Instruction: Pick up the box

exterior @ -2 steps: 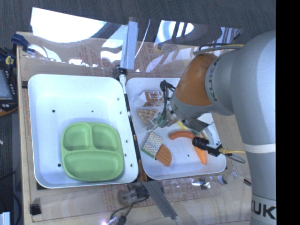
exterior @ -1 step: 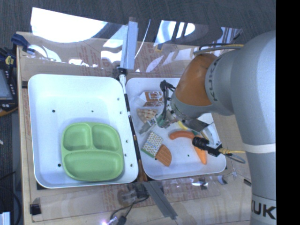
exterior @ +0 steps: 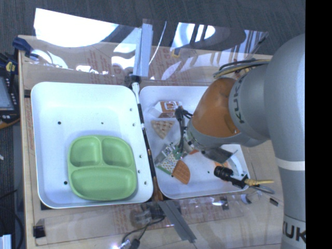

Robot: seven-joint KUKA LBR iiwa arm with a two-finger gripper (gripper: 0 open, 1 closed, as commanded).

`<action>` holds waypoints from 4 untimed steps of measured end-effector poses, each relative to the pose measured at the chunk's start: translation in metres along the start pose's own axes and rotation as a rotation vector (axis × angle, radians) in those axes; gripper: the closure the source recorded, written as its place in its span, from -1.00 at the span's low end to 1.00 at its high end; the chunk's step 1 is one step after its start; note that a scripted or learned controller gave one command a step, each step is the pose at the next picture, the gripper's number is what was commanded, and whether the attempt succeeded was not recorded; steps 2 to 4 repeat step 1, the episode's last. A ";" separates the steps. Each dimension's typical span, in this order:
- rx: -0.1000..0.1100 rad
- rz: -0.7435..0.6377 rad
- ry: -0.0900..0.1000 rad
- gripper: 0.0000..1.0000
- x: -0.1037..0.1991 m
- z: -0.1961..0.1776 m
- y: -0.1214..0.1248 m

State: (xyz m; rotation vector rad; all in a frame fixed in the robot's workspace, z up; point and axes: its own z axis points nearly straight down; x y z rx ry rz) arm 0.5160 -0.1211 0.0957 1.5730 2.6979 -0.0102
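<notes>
A small brown and white box lies at the back of the right bin, just left of the arm's orange band. My gripper reaches down into the middle of that bin, under the wrist. Its tip sits right above a flat green-patterned packet, and whether they touch I cannot tell. The box lies apart from the gripper, farther back.
A tan waffle-like wedge lies between the box and the gripper. An orange-brown piece rests beside the green packet. The left bin holds a green compartment plate. The arm's bulk covers the right bin's right half.
</notes>
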 end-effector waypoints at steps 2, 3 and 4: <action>0.002 -0.006 0.009 1.00 0.003 -0.009 0.002; 0.002 -0.006 0.009 1.00 0.003 -0.009 0.002; 0.002 -0.006 0.009 1.00 0.003 -0.009 0.002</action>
